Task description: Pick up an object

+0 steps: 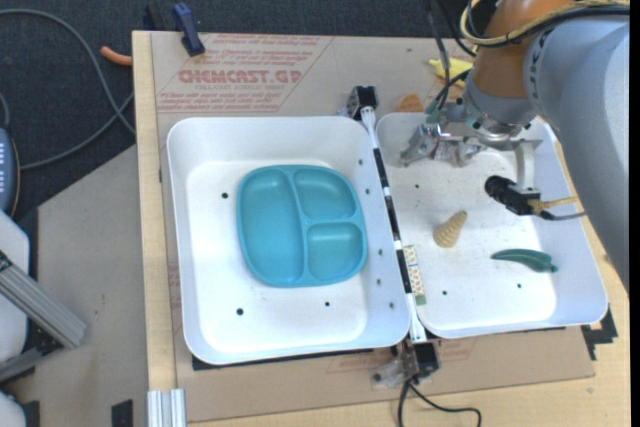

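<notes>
Nearby, cone [450, 228] and green piece [524, 259] flank tool [447, 144].

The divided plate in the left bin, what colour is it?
The divided plate is light blue-turquoise all over, seen in the camera view.

Glossy teal plastic divided plate [300, 224], smooth white plastic bins [200, 315], matt brown cardboard sheet [240, 75]

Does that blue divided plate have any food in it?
Empty. All three compartments of the blue plate show bare blue plastic; it lies flat in the left bin.
</notes>
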`<act>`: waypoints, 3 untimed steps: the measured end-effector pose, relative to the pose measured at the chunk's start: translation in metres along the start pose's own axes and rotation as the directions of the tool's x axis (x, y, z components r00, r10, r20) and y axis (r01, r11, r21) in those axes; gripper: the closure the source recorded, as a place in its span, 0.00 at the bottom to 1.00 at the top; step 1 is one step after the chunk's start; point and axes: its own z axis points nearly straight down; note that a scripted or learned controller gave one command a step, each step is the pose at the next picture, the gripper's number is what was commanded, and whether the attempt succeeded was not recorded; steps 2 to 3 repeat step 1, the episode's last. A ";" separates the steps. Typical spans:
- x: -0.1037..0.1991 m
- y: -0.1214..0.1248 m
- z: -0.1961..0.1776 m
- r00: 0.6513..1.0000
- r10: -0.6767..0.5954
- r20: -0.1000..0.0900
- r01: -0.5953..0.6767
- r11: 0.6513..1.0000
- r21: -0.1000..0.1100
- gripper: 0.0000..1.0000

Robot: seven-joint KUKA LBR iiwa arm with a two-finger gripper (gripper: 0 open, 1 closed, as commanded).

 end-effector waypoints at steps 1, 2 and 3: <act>0.001 0.001 -0.006 1.000 -0.001 0.001 0.001 1.000 -0.004 0.00; 0.001 0.001 -0.006 1.000 -0.001 0.001 0.001 1.000 -0.004 0.00; 0.001 0.001 -0.006 1.000 -0.001 0.001 0.001 1.000 -0.004 0.00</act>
